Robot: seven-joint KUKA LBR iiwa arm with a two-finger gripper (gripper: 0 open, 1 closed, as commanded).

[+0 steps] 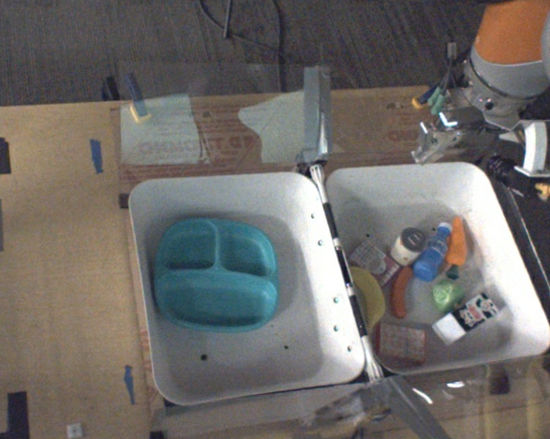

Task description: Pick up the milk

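Milk carton (468, 318) lies on its side at the right bin's (521, 244) near-right, beside a green item (446, 295). Gripper (438, 137) hovers over the far rim — open or closed, cannot tell. Best approach: descend straight down, spanning the carton's narrow width, clear of neighbours.

Single fixed overhead view, slanted down on both bins (323, 210)

- You get even, diffuse overhead light; the two shallow white plastic bins (226, 194) read bright, near washed out.
- Shadows soft and short under the teal divided plastic tray (215, 274).
- Pale glare on the clear plastic sheet (170, 127).
- Overall soft, low-resolution; small items in the right bin blur.
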